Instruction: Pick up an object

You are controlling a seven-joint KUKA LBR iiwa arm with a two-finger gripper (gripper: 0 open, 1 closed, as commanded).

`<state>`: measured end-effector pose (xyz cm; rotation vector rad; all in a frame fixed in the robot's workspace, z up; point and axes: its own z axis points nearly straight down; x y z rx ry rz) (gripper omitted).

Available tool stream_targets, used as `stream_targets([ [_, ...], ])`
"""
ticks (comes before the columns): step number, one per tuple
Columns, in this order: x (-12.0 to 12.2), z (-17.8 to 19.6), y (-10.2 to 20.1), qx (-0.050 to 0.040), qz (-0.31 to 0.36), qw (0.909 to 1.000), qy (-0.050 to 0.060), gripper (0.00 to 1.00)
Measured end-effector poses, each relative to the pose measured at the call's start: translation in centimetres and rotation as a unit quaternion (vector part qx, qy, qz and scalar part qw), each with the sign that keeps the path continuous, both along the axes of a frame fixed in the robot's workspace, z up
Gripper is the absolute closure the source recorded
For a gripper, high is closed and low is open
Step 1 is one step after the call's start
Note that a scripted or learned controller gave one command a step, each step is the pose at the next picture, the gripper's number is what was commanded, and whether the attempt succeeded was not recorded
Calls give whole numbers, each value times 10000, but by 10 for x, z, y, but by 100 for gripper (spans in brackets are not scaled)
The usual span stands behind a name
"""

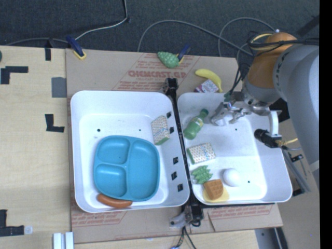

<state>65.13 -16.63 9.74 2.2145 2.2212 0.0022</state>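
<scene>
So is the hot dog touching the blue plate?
Touching. The camera view shows the hot dog lying tight against the blue plate's lower rim, with no white bin floor between them.

Even, fairly bright overhead light falls on the white bins (83, 108), leaving only soft shadows. The picture is slightly soft and grainy, with mild glare on the blue plate (127, 167).

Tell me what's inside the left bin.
The left bin holds a blue divided plate, a small patterned packet near the divider, and an orange sausage-shaped piece at the plate's front edge. Whatever lies beneath the plate is covered.
</scene>
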Motion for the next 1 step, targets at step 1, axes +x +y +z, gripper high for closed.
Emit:
stream_targets([
  [1, -30, 35, -38, 4, -13, 10000, 28, 100],
])
